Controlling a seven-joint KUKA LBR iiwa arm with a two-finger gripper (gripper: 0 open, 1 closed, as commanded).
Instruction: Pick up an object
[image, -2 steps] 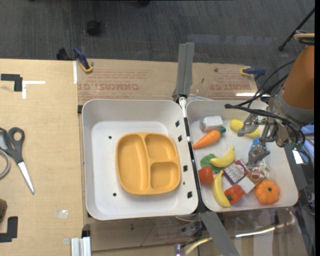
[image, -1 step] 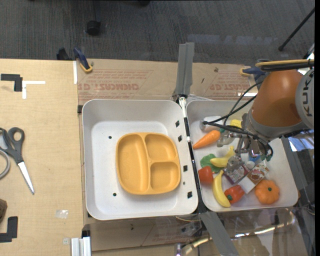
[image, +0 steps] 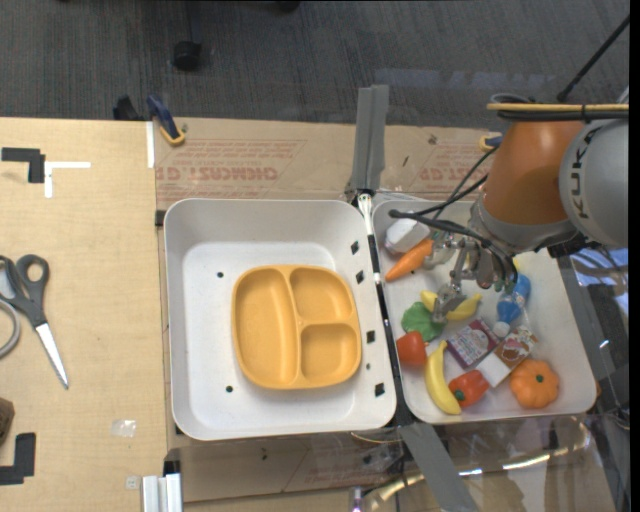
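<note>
While the arm reaches leftward, its gripper (image: 455, 297) hangs part-open over the right bin (image: 572, 300)

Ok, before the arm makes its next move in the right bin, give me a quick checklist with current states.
1. Pincer over the right bin: ok.
2. Object held between its fingers: cannot tell.
3. Target beneath it, a small yellow piece: ok, but crowded.
4. Room around the target: not ok, green piece and carrot lie close.
5. Yellow tray lying in the left bin: ok.
</note>
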